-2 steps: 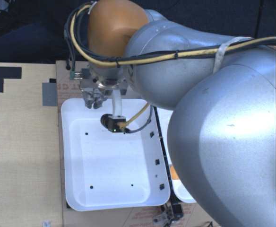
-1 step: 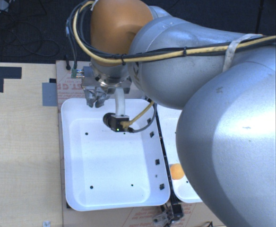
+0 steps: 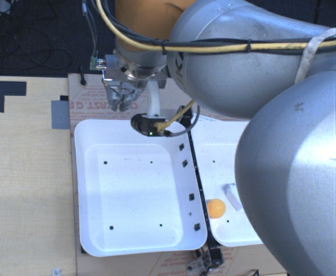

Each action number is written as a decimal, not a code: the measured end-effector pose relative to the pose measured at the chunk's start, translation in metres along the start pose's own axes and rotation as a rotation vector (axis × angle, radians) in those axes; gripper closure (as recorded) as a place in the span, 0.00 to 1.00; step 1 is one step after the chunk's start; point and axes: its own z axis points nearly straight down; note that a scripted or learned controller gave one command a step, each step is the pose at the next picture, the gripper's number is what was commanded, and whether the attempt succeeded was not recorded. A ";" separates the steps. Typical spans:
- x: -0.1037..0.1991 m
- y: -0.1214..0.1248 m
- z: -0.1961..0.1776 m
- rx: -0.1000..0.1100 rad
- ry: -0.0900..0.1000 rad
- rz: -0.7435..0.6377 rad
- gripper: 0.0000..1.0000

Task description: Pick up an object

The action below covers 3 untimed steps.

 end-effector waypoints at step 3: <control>0.000 -0.003 0.061 0.017 -0.006 0.005 1.00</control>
